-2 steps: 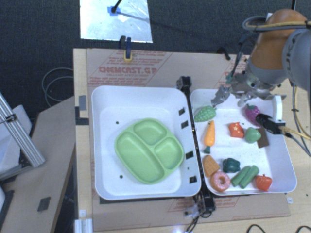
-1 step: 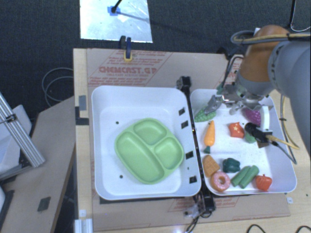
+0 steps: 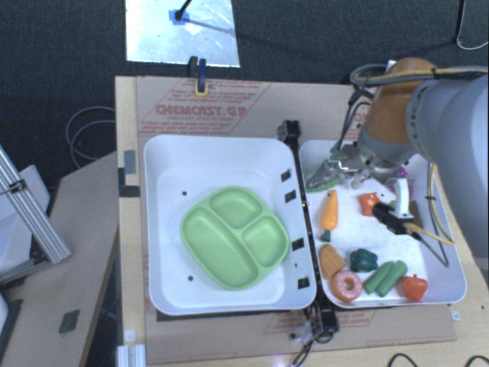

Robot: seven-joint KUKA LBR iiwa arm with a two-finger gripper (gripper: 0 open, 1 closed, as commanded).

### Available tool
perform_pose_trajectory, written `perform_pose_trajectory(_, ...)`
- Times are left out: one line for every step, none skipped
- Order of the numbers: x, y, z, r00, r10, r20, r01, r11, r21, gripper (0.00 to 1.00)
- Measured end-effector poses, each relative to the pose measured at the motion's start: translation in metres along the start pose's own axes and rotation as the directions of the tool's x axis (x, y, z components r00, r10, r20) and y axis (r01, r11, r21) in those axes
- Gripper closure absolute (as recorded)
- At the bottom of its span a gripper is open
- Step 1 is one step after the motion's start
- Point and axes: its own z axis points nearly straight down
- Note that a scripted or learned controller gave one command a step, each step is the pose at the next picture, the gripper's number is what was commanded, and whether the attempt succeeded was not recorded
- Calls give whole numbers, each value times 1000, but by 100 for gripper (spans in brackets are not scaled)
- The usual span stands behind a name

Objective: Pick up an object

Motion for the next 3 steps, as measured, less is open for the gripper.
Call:
perform_pose_trajectory(1, 1, -16, 1000, -2, -2, 2, 1000, 1, 100)
perform_pose_trajectory(-5, 6, -79, 1000, -3, 5, 3, 1000, -3, 100)
perform_pose_trajectory(-5, 7, -134, 1000, -4, 5, 4, 1000, -3, 100)
